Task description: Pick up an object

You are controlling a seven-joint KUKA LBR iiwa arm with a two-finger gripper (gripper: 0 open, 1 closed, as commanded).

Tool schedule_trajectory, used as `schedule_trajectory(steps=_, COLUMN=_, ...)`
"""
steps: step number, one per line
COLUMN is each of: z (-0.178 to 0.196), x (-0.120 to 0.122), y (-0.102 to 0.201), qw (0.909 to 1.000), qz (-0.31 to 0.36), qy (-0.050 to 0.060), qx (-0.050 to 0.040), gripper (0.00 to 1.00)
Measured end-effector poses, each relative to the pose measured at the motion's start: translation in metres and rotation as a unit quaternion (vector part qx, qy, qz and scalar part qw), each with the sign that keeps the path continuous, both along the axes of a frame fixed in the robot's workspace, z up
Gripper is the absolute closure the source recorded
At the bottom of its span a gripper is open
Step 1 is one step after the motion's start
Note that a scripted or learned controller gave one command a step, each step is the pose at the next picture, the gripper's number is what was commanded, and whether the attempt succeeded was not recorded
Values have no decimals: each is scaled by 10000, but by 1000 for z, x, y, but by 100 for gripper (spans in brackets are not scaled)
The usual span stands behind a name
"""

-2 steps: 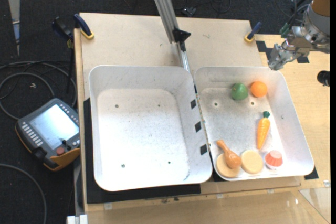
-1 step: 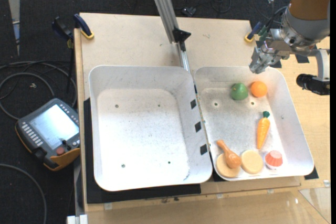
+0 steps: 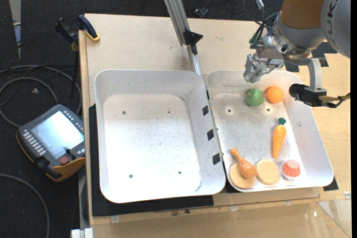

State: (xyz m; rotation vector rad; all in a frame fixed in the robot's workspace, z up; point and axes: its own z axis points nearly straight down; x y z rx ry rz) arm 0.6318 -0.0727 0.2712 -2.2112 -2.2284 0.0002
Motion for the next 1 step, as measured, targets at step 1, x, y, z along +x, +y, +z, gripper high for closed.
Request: schedule_trajectory(steps=1, z=-5, x=10, y=48, qw=10000, qz=-3, qy=-13, qx=-4, gripper=100)
